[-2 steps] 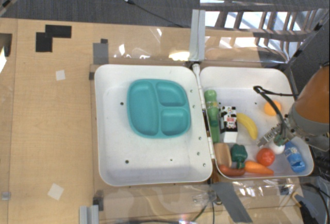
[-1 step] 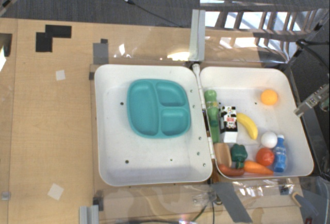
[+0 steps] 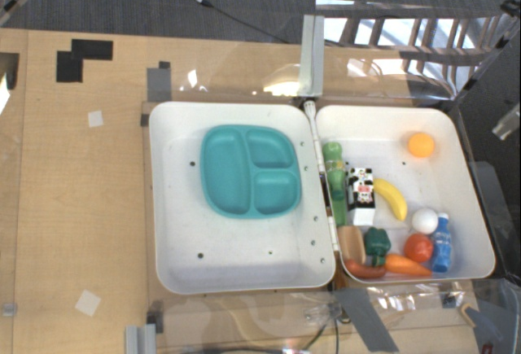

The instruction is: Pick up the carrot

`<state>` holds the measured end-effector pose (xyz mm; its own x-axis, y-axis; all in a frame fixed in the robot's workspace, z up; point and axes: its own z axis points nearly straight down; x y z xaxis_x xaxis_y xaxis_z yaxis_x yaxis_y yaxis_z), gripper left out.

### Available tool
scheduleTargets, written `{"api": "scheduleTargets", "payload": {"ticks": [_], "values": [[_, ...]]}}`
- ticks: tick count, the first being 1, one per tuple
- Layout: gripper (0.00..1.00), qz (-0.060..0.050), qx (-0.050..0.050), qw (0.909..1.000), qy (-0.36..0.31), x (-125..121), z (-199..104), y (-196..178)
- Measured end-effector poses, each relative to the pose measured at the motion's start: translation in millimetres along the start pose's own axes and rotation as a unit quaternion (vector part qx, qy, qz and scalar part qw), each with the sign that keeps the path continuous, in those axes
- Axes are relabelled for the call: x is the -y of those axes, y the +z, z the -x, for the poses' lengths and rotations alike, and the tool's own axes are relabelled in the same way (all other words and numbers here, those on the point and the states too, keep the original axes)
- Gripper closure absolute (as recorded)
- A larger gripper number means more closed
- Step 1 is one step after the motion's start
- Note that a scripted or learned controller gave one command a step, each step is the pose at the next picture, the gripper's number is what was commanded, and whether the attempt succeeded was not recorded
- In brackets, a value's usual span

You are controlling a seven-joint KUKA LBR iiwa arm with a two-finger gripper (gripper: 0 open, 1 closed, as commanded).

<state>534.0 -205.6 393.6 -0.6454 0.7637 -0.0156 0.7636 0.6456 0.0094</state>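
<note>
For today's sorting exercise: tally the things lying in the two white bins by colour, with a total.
Teal: 1, divided plate
Green: 2, bottle, broccoli
Orange: 2, ball, carrot
Yellow: 1, banana
White: 1, ball
Red: 2, tomato, chilli
Blue: 1, bottle
Brown: 1, bread
Black-and-white: 1, carton
Total: 12

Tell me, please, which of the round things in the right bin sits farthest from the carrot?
The orange ball, alone near the right bin's far wall. The white ball and red tomato lie close beside the carrot at the near wall.
</note>
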Motion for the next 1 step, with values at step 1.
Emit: {"api": "scheduleTargets", "payload": {"ticks": [1], "values": [[1.0,0.0,0.0,0.9852,-0.171,34.7,-28.0,-62.8]]}}
